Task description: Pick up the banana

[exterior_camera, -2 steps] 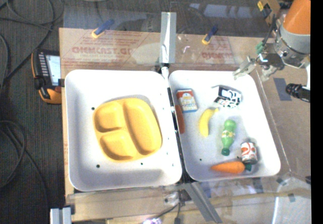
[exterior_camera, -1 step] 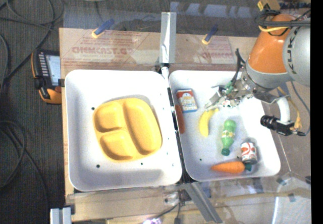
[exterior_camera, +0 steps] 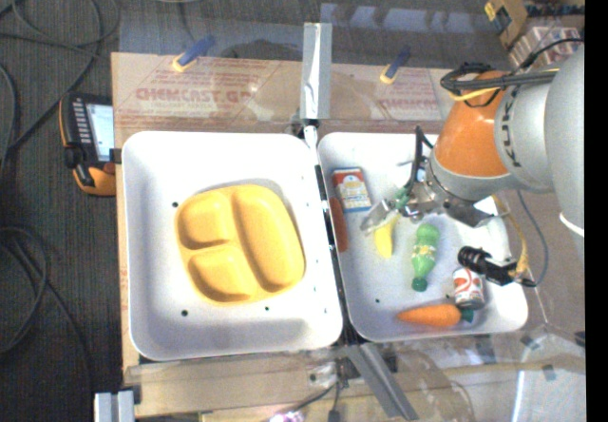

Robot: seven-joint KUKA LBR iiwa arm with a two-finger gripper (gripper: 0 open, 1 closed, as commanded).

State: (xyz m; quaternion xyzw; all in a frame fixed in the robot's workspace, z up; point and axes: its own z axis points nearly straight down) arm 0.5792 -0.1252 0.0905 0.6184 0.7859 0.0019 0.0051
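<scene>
The banana (exterior_camera: pixel 383 240) is a small yellow piece lying in the right bin (exterior_camera: pixel 359 301), left of its middle. My gripper (exterior_camera: pixel 392 212) hangs just above the banana's upper end, reaching in from the right under the orange wrist band. Its tip is close to the banana, and I cannot tell whether it touches it.
In the right bin, a red and white box (exterior_camera: pixel 353 190) lies at the left, a green bottle (exterior_camera: pixel 425 255) sits right of the banana, and a carrot (exterior_camera: pixel 431 316) and a can (exterior_camera: pixel 467 288) lie at the front. The left bin (exterior_camera: pixel 142 220) holds a yellow divided tray (exterior_camera: pixel 240 242).
</scene>
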